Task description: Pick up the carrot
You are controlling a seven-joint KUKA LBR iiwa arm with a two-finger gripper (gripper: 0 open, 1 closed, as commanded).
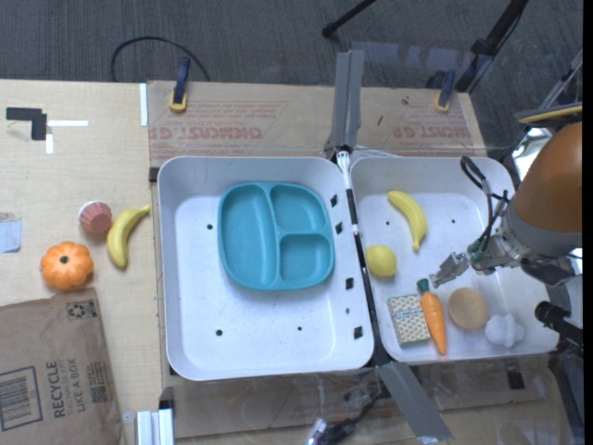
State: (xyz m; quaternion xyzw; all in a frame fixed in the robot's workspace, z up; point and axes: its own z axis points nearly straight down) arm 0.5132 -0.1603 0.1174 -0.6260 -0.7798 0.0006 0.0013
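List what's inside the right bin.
Right bin: banana, lemon, small box, carrot, tan egg-like object, white fluffy item. The arm covers the bin's right edge, so anything beneath it is hidden.

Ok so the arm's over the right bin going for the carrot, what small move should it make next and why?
Probably a short move down and toward the carrot. The gripper sits just up and right of its leafy end, with nothing between the jaws. The carrot lies close between a small box and a tan egg-shaped thing, so it should come down carefully.
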